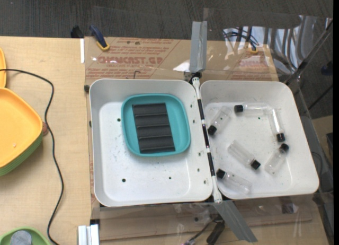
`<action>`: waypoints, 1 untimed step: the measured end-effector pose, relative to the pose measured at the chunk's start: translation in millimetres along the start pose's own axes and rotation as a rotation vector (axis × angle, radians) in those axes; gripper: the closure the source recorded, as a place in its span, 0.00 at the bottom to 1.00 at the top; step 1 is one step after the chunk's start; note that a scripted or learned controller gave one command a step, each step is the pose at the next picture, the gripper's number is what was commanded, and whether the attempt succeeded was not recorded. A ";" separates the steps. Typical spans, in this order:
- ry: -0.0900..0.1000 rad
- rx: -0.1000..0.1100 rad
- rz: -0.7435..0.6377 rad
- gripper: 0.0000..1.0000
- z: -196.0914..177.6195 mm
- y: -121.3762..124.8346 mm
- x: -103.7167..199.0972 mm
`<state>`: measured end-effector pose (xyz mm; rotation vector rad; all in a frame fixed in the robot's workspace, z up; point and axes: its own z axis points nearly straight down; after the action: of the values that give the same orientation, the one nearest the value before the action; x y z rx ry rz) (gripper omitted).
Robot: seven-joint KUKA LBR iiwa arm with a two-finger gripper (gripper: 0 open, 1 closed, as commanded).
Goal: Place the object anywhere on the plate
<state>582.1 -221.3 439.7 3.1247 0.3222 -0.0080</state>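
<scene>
Teal plate (155, 125) sits centered in left bin (106, 148) for easy drop; clear vials (244, 155) scattered in right bin (296, 132), unpicked. End effector state: can't tell.

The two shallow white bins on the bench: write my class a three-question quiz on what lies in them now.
1. True or false: the teal rounded-square plate lies in the right white bin.
2. What lies on the plate? A) a dark ribbed rectangular block B) a vial C) a cable
3. Fill in: the clear plastic vials with black caps lie in the ___ bin.

Key: 1 false, it lies in the left white bin; 2 A; 3 right.
</scene>
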 end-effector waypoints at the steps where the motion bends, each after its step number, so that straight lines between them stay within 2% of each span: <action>1: 0.000 0.000 0.000 0.00 0.2 1.0 5.9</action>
<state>588.0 -221.2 439.5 3.1246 0.3229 -0.0079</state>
